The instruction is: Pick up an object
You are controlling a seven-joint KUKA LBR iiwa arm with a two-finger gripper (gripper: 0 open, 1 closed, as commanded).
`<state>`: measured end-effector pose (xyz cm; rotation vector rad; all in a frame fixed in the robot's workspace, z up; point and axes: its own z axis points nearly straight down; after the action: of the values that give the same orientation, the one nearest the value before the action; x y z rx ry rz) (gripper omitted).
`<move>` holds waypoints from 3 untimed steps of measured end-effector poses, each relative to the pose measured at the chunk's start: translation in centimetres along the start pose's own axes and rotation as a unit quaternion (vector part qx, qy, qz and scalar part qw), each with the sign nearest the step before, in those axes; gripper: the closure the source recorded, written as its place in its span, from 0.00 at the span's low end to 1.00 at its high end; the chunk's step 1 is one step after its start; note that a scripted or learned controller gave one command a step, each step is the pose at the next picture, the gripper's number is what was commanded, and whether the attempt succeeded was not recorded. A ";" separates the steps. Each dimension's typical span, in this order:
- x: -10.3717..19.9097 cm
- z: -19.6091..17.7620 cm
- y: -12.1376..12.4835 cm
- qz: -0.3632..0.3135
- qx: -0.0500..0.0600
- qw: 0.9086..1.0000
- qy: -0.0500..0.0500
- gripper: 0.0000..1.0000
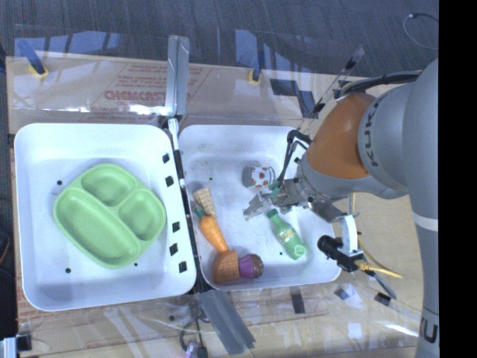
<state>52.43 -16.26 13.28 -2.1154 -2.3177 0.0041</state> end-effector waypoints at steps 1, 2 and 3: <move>-2.1 4.2 -5.0 -0.012 -0.001 1.000 0.000 0.00; -2.1 3.1 -4.8 -0.015 -0.002 1.000 -0.001 1.00; 2.1 -4.4 -1.2 0.125 -0.001 0.992 0.000 1.00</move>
<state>51.08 -14.32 17.66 -2.3904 -2.0360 0.0012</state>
